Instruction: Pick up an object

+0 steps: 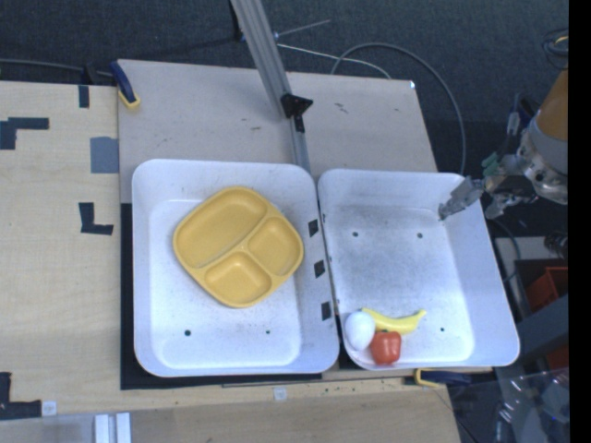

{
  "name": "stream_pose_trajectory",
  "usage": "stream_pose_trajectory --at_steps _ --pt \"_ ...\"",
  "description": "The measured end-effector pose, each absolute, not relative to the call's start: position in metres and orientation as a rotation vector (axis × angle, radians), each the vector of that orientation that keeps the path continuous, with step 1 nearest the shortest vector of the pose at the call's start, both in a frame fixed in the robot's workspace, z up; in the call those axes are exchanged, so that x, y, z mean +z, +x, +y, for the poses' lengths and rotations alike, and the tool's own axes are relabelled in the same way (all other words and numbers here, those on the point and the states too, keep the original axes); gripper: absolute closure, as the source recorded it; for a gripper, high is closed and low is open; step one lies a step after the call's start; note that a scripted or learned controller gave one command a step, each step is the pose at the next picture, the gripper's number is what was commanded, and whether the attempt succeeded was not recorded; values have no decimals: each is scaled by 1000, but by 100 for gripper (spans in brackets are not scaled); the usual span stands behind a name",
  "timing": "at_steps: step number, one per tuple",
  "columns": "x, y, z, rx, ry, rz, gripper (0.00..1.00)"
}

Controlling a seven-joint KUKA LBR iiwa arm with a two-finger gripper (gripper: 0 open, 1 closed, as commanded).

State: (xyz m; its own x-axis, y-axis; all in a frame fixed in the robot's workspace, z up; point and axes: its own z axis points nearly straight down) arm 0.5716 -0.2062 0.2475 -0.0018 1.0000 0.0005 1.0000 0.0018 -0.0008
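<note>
Flanking white bins [148,275] — wooden bench [55,275], dark floor [416,17]

Your arm [554,118] is cut off by the right edge, just the wrist and a bit of the orange band in view. The end effector [480,195] at the right bin's [480,275] right rim is small and blurry, so you can't read its fingers. The white ball [358,330] and red object [387,346] at that bin's near edge are too small to identify; the banana [399,320] overlaps them. The metal pole [263,40] is clipped at the top edge.
</note>
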Motion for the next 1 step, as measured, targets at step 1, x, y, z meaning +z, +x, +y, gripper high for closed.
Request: stream_pose_trajectory --at_steps 1 --pt "248 572 -206 0 -2219 -2223 0"
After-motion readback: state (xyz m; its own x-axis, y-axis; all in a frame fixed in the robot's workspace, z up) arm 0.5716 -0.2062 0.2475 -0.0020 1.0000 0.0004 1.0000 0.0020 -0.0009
